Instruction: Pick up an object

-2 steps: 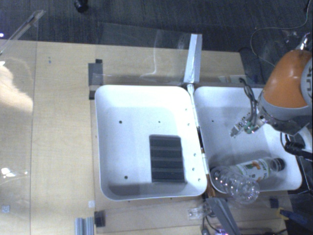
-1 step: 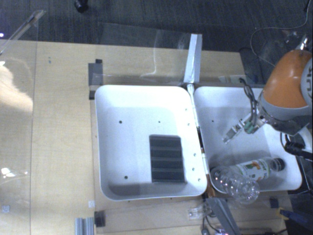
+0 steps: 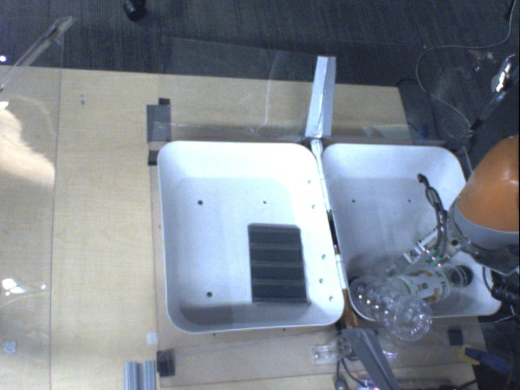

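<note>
The gripper (image 3: 428,254) hangs low in the white right-hand bin (image 3: 382,177), towards its near right part, below the arm's orange band (image 3: 491,189). Whether it is set wide or narrow cannot be told from here, as cables and metal parts crowd it, and nothing can be seen held in it.

The closest candidate is a clear, bumpy plastic or glass container (image 3: 390,303) at the near left corner of that bin, against the near rim. It lies just beside the gripper, to its near left. Its outline is hard to read through the transparency, so I cannot say for sure which way its long axis runs.

The other candidate, a black ribbed rectangular slab (image 3: 277,262), lies flat in the white left-hand bin (image 3: 187,218), near its near wall, well apart from the gripper and across the divide. Its long axis runs near to far.

By my judgement the coming move turns on a short shift towards the near left to get over the clear container.
</note>
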Action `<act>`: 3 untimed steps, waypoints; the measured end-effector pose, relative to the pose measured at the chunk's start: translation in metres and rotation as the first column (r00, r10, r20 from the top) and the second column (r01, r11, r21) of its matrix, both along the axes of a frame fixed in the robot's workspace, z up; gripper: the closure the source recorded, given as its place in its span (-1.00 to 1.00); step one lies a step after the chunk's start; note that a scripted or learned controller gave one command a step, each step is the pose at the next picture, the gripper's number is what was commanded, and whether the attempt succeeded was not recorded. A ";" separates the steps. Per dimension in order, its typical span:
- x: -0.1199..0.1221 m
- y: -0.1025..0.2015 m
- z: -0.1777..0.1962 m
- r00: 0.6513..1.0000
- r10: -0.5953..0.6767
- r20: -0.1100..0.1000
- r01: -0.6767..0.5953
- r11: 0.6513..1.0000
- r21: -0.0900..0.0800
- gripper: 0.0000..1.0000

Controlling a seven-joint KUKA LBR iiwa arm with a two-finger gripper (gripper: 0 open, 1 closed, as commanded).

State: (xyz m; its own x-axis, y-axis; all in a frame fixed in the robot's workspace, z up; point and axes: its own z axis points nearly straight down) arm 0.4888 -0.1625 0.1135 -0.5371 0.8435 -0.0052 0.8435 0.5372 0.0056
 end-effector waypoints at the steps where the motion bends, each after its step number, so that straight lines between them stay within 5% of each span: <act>1: 0.020 -0.036 -0.025 0.922 -0.388 0.003 0.388 0.922 0.003 -1.00; 2: 0.003 -0.042 -0.024 0.947 -0.322 0.008 0.322 0.947 0.004 -1.00; 3: 0.004 0.070 -0.023 0.934 -0.357 0.009 0.356 0.934 0.010 -1.00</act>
